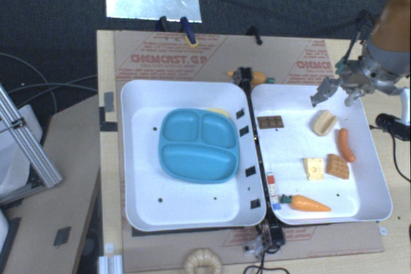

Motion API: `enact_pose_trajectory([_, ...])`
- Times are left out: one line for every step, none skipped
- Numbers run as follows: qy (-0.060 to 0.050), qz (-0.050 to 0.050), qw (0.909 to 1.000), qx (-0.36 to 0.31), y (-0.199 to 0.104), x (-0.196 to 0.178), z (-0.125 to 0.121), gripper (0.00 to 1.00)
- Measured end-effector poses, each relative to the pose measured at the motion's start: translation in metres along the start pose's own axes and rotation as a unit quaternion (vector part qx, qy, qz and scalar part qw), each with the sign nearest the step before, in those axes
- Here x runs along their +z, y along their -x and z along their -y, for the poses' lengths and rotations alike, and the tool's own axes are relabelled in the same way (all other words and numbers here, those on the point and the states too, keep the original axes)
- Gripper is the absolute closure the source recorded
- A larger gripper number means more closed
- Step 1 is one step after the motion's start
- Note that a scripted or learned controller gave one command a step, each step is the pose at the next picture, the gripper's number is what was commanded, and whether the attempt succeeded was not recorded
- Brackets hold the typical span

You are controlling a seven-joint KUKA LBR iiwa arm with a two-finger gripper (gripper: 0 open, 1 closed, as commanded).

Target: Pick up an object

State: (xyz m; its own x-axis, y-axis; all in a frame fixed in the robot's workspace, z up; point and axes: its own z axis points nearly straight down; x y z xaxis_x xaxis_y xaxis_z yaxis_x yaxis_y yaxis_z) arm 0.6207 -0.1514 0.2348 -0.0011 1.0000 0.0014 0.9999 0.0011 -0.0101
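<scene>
1. Grey claw (pixel 337 92) – fingers spread, grasping nothing, hanging over the right bin's (pixel 369 144) far edge.
2. Just beside: bread roll (pixel 323 122).
3. Nearer in that bin – sausage (pixel 346 145), waffle (pixel 337 166), cheese (pixel 314 169), carrot (pixel 309 204), chocolate bar (pixel 270 122).

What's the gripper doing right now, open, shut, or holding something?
Gripper: open, holding nothing, fingers spread above the far edge of the right bin, near the bread roll.
</scene>
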Motion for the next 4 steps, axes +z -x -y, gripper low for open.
enact_pose_trajectory([0.006, 0.001, 1.0, -0.001, 0.0, -0.007, -0.002, 0.0])
enact_pose_trajectory([0.005, 0.001, 1.0, 0.0, 0.005, 0.036, -0.005, 0.0])
enact_pose_trajectory([0.004, 0.001, 1.0, -0.001, -0.001, 0.079, -0.007, 0.0])
enact_pose_trajectory([0.004, 0.0, 1.0, -0.001, -0.007, 0.139, -0.002, 0.0])
